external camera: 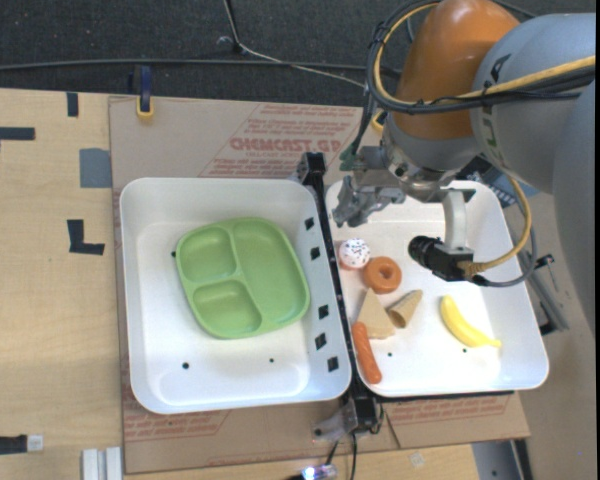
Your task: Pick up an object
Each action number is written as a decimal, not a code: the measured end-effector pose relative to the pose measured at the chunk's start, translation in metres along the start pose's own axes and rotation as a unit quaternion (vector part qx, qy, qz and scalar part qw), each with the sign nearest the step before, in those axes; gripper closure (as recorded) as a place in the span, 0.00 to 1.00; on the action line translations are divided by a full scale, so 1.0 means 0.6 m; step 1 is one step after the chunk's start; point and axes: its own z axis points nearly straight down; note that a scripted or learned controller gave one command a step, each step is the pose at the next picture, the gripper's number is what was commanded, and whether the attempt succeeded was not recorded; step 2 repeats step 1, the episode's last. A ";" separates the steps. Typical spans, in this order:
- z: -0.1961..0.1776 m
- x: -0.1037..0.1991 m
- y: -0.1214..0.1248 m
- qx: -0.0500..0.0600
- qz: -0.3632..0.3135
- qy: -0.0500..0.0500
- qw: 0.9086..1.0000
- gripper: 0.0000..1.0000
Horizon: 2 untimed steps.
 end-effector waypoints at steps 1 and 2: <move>0.004 0.091 0.000 0.001 0.000 0.000 1.000 1.00; 0.004 0.091 0.000 0.001 0.000 0.000 1.000 1.00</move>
